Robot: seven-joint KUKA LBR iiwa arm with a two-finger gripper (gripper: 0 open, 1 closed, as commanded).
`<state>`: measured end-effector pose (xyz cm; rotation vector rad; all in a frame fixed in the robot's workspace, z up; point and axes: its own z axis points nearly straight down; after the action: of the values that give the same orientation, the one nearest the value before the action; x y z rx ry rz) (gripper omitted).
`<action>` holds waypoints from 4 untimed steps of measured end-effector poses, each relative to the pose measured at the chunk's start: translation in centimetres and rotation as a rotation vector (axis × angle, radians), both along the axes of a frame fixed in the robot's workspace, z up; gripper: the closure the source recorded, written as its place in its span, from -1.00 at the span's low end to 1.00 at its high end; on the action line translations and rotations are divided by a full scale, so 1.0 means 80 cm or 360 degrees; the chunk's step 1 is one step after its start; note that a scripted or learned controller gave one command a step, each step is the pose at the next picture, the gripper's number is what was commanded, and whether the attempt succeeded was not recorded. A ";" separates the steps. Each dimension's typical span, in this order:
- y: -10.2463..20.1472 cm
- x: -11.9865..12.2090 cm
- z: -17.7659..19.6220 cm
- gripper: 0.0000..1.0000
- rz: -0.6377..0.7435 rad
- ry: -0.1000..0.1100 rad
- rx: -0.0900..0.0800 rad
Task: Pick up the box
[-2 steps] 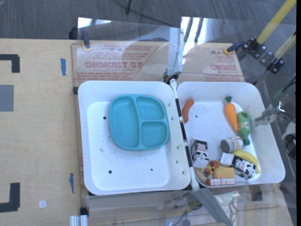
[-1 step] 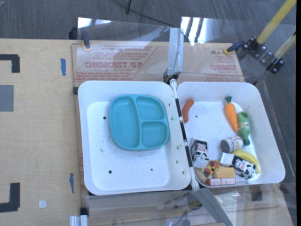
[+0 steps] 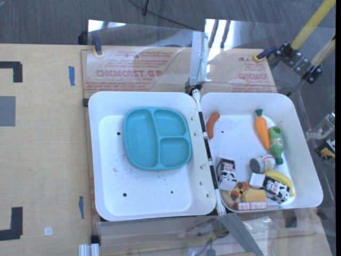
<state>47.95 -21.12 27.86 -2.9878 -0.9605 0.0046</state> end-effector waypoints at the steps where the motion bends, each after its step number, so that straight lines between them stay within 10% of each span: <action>1: -0.015 0.001 0.170 -1.00 -0.0188 -0.0002 -0.0004; 2: -0.014 0.002 0.182 1.00 -0.0182 -0.0001 -0.0007; 4: 0.031 0.001 0.165 1.00 -0.0182 0.0003 -0.0004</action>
<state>48.05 -18.66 41.05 -3.0394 -0.7886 0.0079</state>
